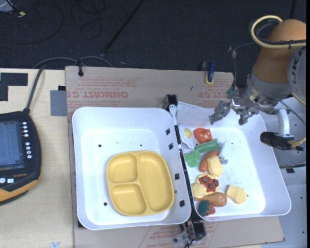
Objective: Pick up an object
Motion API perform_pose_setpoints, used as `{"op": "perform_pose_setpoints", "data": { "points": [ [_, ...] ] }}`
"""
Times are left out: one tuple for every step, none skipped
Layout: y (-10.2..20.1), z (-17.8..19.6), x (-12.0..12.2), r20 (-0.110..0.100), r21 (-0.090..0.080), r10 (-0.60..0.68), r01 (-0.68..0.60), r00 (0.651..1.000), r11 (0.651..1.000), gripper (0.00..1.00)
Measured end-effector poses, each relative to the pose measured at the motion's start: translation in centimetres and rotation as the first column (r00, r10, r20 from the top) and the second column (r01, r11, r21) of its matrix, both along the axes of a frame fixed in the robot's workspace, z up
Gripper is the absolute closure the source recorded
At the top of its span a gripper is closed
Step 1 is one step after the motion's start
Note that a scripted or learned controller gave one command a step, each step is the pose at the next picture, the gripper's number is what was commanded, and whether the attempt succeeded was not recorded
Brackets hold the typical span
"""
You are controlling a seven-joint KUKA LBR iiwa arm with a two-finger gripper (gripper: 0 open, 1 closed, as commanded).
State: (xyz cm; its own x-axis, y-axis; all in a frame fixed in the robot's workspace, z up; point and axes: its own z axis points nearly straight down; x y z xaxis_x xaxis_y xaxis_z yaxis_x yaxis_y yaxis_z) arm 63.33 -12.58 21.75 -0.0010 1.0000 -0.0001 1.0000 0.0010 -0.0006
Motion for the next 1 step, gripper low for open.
{"op": "perform_pose_setpoints", "data": {
  "points": [
    [13.51, -3.25, -1.63, -0.007, 0.006, 0.011, -0.011, 1.0, 1.0, 0.0]
  ]
}}
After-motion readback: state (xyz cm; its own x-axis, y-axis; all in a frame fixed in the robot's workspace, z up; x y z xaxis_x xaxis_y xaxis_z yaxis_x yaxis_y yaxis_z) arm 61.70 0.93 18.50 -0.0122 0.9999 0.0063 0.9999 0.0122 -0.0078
